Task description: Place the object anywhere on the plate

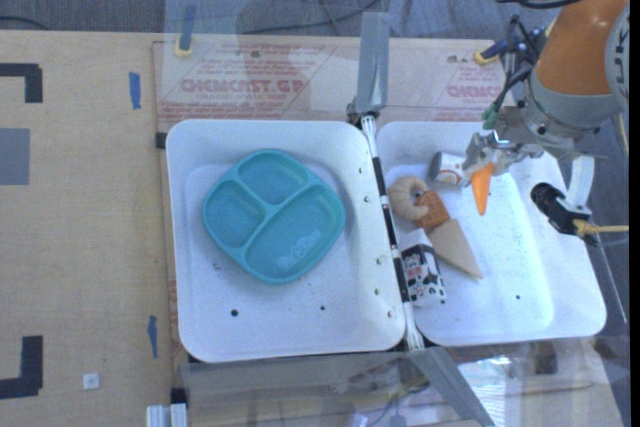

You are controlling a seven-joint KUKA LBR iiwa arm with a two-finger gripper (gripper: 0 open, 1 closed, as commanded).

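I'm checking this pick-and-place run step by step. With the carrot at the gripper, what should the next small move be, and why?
Probably lift straight up a little. The orange carrot hangs at the gripper over the right bin, close to the donut and cone. The teal plate lies in the left bin, across the divider.
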